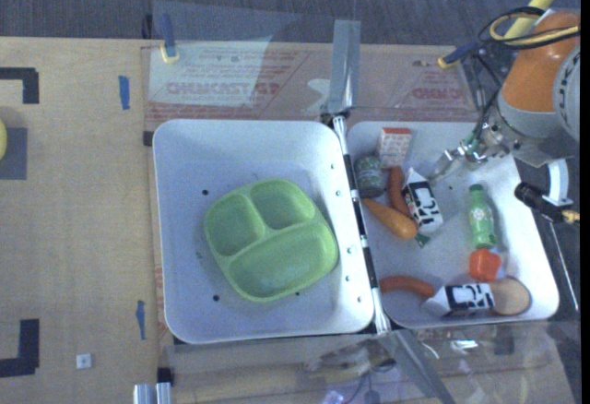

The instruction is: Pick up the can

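While our hand (458, 157) hovers at the right bin's (544, 301) upper side, grip state we cannot tell, the can (370, 174) lies well apart by the divider, beside a carrot (391, 219).

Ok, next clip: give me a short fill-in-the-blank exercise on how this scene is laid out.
1. The green divided plate lies in the ____ bin.
2. The can sits in the right bin, close to the ____ wall it shares with the other bin.
3. The carrot lies just ____ the can in the image.
4. The green bottle has an ____ cap.

Missing words: left; left; below; orange
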